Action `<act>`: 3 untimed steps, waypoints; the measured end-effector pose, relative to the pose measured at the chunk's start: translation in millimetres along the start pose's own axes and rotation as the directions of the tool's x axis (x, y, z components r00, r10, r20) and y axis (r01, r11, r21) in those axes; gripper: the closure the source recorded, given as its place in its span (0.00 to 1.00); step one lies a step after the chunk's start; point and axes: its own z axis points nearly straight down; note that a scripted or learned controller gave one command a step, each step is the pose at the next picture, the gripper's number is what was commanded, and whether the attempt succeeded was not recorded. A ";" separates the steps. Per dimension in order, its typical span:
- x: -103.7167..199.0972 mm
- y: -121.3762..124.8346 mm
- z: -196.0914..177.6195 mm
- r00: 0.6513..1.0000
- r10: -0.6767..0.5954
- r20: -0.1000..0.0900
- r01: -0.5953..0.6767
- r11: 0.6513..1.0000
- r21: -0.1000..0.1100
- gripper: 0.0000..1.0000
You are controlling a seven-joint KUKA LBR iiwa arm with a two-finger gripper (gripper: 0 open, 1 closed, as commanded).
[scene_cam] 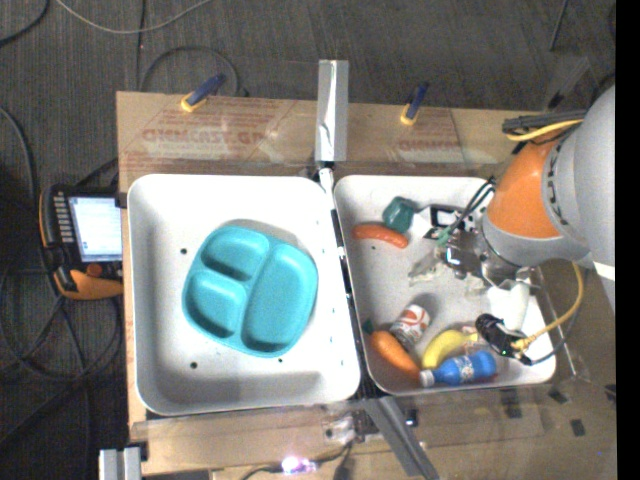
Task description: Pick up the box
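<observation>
The gripper (447, 251) is hovering low in the right bin (350, 268), and I can't tell how it's set. The box is probably the small teal thing (399, 211) at the far end, just left of the gripper, sitting beside the sausage (380, 234), so it's lining up close.

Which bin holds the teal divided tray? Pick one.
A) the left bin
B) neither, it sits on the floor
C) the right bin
A: the teal divided tray lies in the left bin, while the right bin holds the small items under the arm.
</observation>
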 end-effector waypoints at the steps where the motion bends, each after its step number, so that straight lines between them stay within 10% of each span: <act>1: 13.4 103.8 2.2 1.000 0.009 -0.002 -0.008 0.999 0.032 0.00; 2: 19.8 100.8 -4.7 1.000 0.001 -0.005 0.000 0.999 0.047 1.00; 3: 16.0 102.9 -5.8 1.000 0.004 -0.001 -0.004 0.999 0.036 0.00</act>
